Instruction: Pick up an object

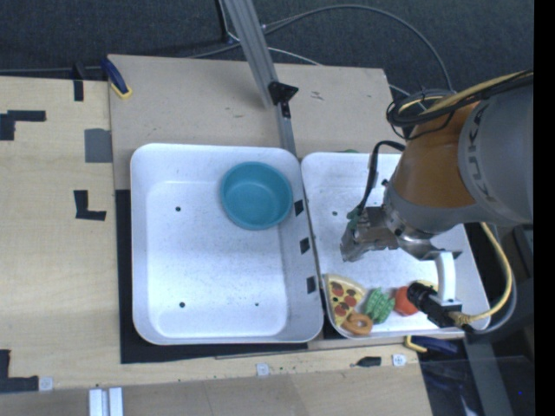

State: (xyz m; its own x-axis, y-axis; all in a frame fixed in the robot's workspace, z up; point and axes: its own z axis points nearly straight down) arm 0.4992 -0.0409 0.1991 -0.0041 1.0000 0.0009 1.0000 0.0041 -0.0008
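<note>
My gripper [354, 243] hangs low over the middle of the right bin [329, 189], its dark fingers pointing down at the bin floor. Nothing shows between them. Along that bin's front edge lie a pizza-slice toy [343, 294], a small brown ring [357, 323], a green toy [378, 305] and a red toy [404, 301], all a little in front of and to the right of the gripper. A blue bowl [256, 195] stands upright at the back right of the left bin [173, 258].
A metal pole [260, 50] slants down from the top to the divide between the bins. Black cables [416, 102] loop over the arm's orange band. A black-and-white part of the arm [438, 297] lies by the red toy.
</note>
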